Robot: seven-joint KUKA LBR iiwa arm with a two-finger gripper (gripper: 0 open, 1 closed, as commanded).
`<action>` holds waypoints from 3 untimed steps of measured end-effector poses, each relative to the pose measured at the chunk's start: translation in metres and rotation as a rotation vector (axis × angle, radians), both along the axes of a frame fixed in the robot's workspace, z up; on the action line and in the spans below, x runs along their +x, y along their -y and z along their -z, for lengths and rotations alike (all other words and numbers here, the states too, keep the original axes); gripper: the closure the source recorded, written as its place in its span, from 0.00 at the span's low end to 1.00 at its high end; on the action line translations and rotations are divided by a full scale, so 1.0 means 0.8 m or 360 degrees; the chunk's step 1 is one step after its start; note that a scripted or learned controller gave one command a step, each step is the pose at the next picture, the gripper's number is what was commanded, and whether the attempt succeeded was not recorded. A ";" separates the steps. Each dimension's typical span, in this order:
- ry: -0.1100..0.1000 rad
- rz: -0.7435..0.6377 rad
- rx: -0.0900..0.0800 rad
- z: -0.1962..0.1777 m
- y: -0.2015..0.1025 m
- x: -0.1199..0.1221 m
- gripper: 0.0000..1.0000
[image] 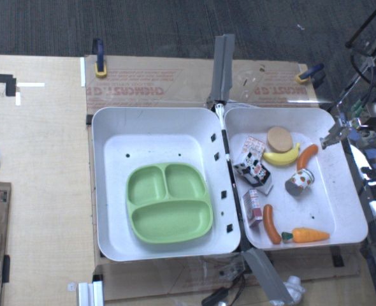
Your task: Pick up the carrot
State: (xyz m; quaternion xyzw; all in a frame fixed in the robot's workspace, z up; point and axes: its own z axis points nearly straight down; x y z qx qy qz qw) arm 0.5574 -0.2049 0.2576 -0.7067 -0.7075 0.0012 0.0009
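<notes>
The carrot [310, 235], orange with a small green top pointing left, lies flat near the front edge of the right bin [341, 196]. My gripper [334, 137] hangs at the right bin's far right rim, well behind the carrot and to its right. Only a thin grey part of the gripper is visible against the bin's rim, and nothing is seen in it.
The right bin also holds a red sausage [271, 224] just left of the carrot, a small carton [252, 207], a tipped can [299, 180], an orange sausage [307, 156], a banana [282, 156], a round bun [279, 138] and two small boxes [254, 161]. A green divided plate [169, 202] lies in the left bin.
</notes>
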 end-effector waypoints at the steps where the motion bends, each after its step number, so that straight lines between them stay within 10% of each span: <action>1: 0.0003 -0.0290 0.0001 0.208 -0.054 -0.037 0.00; 2: 0.0006 -0.0251 -0.0001 0.207 0.002 0.106 0.00; 3: 0.0005 0.0098 -0.0003 0.079 0.004 0.111 0.00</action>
